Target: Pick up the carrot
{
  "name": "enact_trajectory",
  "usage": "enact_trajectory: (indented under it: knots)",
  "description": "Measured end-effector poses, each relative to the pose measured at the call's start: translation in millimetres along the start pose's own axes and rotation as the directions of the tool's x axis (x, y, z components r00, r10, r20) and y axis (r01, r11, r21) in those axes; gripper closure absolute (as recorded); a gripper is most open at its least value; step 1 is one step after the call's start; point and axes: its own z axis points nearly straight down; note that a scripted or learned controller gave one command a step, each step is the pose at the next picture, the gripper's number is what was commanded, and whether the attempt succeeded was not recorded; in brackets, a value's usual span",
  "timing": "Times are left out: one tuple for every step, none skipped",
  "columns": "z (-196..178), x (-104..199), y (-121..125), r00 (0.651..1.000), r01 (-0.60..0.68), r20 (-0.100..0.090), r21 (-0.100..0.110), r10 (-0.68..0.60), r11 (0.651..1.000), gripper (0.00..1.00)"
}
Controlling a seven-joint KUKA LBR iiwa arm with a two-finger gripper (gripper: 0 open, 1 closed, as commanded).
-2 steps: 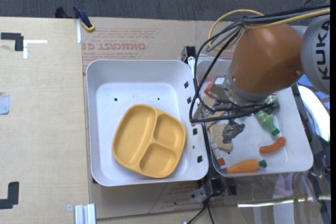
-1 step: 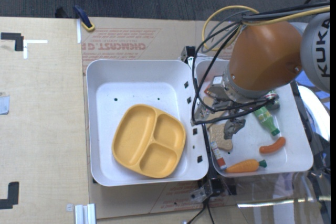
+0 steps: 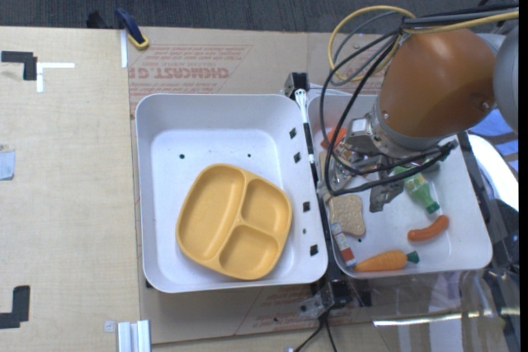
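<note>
Pincer (image 3: 381,192) state you cannot tell; the wrist hides it. Your carrot (image 3: 384,261) lies near the right bin's front wall, close beside the sausage (image 3: 428,229), so you may grab wrongly.

Orange carrot (image 3: 384,261) with green top lies flat along the right bin's (image 3: 462,255) near edge

Arm (image 3: 441,82): single unit, entered from the right, orange band uppermost, wrist angled downward and to the left. Gripper (image 3: 367,177): hung low beneath the wrist, partly hidden by cabling and by its own housing.
</note>
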Motion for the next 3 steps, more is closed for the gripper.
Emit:
enact_trajectory:
  knots:
    - [-21, -25, 30, 0.991, 0.136, 0.001, -0.002, -0.136, 0.991, 0.00]
    - [-71, -16, 36, 0.896, 0.443, 0.003, 0.000, -0.443, 0.896, 0.00]
    - [15, -95, 94, 0.867, 0.498, 0.002, -0.009, -0.498, 0.867, 0.00]
